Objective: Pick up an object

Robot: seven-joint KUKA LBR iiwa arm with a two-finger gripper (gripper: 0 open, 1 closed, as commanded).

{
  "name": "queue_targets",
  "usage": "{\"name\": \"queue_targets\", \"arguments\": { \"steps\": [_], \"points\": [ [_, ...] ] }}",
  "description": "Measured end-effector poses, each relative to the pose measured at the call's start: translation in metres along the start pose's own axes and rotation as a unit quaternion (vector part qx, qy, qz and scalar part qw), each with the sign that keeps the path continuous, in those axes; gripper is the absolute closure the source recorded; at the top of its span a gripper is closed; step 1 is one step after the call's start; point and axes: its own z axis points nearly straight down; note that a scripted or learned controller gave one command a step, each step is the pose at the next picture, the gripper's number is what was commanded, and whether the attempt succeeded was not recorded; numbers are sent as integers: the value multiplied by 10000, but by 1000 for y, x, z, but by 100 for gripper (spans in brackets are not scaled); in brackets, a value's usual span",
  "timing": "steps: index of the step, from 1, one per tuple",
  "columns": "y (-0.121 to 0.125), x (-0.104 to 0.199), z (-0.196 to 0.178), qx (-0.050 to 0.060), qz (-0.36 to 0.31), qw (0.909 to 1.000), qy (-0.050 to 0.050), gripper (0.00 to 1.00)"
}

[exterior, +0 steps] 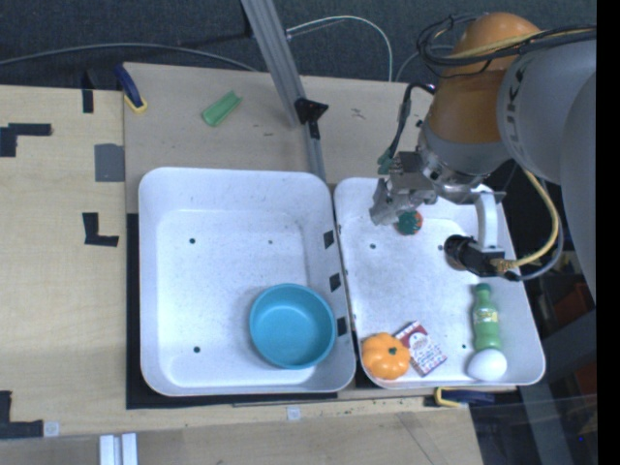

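My gripper [393, 205] hangs over the far part of the right bin [383, 279], reaching in from the right. A small teal and orange object [410, 223] shows right at the gripper's lower edge; I cannot tell whether it is held or lies on the bin floor. Along the near edge of the right bin lie an orange pumpkin-shaped toy [387, 356], a red and white packet [422, 347], a green bottle [485, 319] and a white egg [487, 364]. A blue bowl [291, 325] sits in the near right corner of the left bin [194, 260].
A grey pole [281, 56] slants across the bench behind the bins. A green block [221, 108] lies on the bench beyond the left bin. A black fitting with a yellow cable [467, 253] hangs off the arm over the right bin.
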Motion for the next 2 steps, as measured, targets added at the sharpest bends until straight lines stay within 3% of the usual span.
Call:
{"name": "queue_targets", "arguments": {
  "steps": [2],
  "points": [
    [-3,119,9,4,-7,10000,0,100]
  ]
}}
